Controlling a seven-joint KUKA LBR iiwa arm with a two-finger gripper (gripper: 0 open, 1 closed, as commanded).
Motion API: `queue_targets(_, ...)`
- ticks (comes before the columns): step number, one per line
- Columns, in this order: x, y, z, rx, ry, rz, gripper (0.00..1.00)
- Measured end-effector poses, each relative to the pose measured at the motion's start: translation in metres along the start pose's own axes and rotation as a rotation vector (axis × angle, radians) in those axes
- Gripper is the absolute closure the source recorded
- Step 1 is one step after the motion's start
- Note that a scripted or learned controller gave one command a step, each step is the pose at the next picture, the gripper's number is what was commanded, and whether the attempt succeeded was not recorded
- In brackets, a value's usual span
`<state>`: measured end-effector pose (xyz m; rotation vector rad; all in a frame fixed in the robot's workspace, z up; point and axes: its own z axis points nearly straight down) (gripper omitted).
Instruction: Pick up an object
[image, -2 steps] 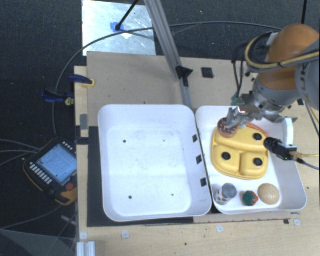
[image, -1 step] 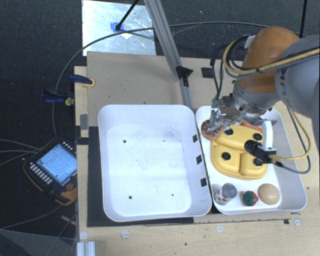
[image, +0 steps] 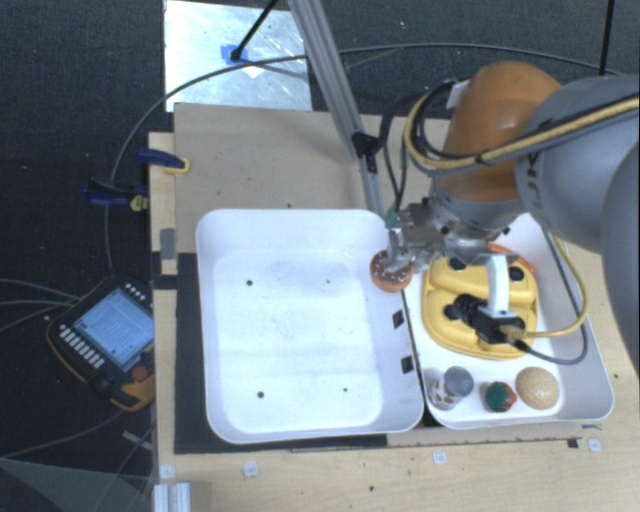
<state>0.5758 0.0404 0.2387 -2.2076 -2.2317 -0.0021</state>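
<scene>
My gripper (image: 398, 252) hangs over the ridge between the two bins, below the orange-banded wrist. Its fingers stand close together on a small round brown object (image: 386, 272), which sits at the fingertips over the right rim of the left bin (image: 230, 300). The right bin (image: 596, 392) holds a large yellow object (image: 450, 290) with black and white parts, directly right of the gripper. Along that bin's front lie a small grey-topped piece (image: 456, 384), a green and red ball (image: 499, 396) and a tan egg-shaped ball (image: 537, 387).
The arm covers the back of the right bin, with cables looping over the yellow object. A metal pole (image: 335, 85) slants down to the bins' back edge. A teach pendant (image: 105, 335) lies off the bench at left, and blue clamps (image: 160, 160) grip the board's left edge.
</scene>
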Motion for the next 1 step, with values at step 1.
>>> queue_targets(1,0.0486,-0.0113,0.0189,0.001,-0.001,0.002,1.00)
